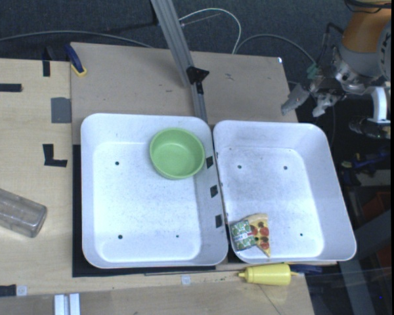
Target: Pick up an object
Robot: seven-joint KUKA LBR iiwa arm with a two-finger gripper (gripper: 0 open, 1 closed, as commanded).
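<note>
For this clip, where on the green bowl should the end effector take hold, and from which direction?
Probably the rim of the green bowl, from straight above, one finger inside and one outside. It sits upright and open in the left bin, its round body likely too wide to span. The wall toward the bin's middle looks safest, as the far side lies near the bin's sloped back wall. The end effector is beyond the right bin.

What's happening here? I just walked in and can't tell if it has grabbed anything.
Nothing is held yet. The arm's pincer hangs past the upper right corner of the right bin, with nothing between its fingers. A green bowl sits in the left bin, and a small snack packet lies in the right bin.
</note>
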